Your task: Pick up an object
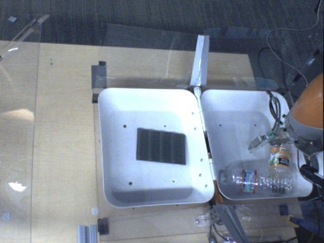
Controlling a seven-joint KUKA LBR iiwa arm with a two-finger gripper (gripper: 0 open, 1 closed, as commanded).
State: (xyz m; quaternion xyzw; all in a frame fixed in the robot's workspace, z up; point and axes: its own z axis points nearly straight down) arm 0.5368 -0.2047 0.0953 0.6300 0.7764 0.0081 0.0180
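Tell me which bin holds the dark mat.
The left bin: the dark mat lies flat on its floor. The right bin holds a clear bottle instead.

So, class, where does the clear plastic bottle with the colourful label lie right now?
The clear plastic bottle lies on its side in the right white bin, along its near wall, just below the gripper.

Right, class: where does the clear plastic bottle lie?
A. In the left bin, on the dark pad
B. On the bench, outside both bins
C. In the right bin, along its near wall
C: the bottle lies on its side in the right bin, against the near wall, while the dark pad sits in the left bin.
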